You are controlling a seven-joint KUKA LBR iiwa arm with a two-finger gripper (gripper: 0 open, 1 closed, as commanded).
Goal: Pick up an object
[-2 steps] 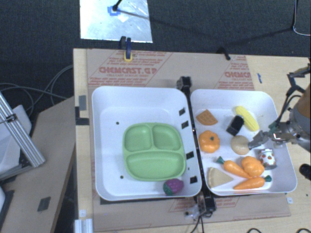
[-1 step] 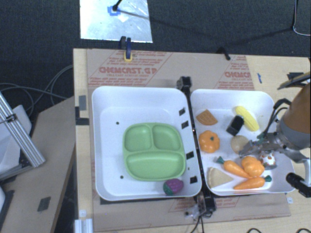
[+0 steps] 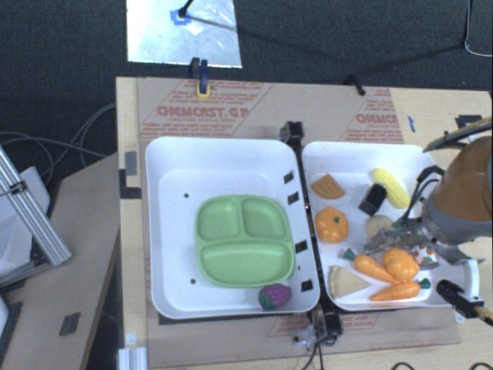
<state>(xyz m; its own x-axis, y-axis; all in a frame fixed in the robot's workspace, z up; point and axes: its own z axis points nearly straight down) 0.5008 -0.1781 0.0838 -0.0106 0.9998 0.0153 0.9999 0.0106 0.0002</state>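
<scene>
While pincer (image 3: 407, 241) is hovering low in right bin (image 3: 339, 154), opening not discernible, orange fruit (image 3: 400, 264) is lying just nearside; carrot (image 3: 372, 268) is being angled left-right.

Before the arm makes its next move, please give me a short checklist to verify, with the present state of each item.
1. Gripper is over the right bin: ok.
2. Gripper is near a target: ok, it is at the orange piece among the carrots.
3. An object is seen between the jaws: cannot tell, the wrist hides them.
4. Target stands apart from its neighbours: not ok, the carrots crowd against it.
5. Green divided plate and purple piece in the left bin lie away from the arm: ok.
</scene>
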